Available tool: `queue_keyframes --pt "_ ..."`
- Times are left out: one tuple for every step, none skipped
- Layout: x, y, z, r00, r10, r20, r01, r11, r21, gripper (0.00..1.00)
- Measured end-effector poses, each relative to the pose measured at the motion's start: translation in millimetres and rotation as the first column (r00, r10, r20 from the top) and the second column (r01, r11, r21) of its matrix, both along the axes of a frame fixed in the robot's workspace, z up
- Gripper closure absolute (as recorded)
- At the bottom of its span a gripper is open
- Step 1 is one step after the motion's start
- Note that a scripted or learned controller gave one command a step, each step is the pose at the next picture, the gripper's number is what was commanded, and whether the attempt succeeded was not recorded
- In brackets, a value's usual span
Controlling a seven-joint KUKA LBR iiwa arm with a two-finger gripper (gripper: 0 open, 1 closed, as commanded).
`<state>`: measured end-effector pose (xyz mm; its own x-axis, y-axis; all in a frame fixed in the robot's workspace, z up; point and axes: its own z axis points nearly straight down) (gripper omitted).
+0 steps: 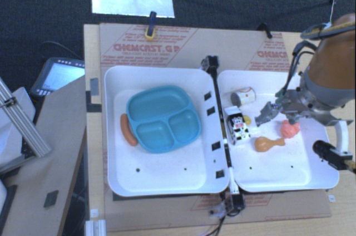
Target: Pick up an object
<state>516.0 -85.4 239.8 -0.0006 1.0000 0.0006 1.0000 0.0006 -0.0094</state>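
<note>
The gripper [269, 112] hangs over the right bin [278, 173], its fingers too blurred to tell whether they are spread or closed. Just beside it lie a pink lump [290, 129] and an orange pear-shaped toy [267, 143]. A small box [238, 127] bears an unreadable label. The cardboard [147, 47] reads "CHEMCAST GP". The left bin [117, 173] holds a smooth teal divided plate [163, 118].
</note>
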Motion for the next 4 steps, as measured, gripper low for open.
queue_keyframes --pt "2.2 0.1 5.0 1.000 0.002 0.011 -0.002 1.000 -0.001 0.00" --pt "-7.5 -0.5 -49.6 1.000 0.000 0.007 0.000 1.000 0.000 0.00" --pt "-6.5 -7.9 -94.9 1.000 0.000 0.007 0.000 1.000 0.000 0.00" --pt "-1.2 -13.0 -151.7 1.000 -0.003 0.025 0.004 1.000 -0.012 0.00"
